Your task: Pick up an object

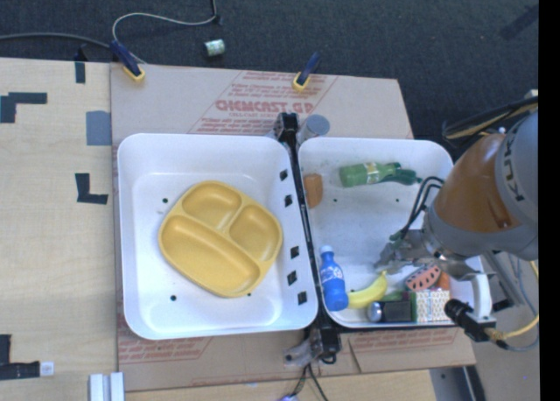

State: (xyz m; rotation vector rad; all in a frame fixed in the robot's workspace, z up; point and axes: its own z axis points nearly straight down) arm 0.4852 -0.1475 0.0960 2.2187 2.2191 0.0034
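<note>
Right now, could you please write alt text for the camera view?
A grey robot arm's gripper reaches into the right bin among a green bottle, blue bottle, banana and small items. The left bin holds a yellow divided plate.

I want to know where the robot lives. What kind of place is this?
Probably a robot testing lab. Two white bins sit clamped on a cardboard-covered bench, toys like a banana fill one, and cables trail across the carpet.
</note>
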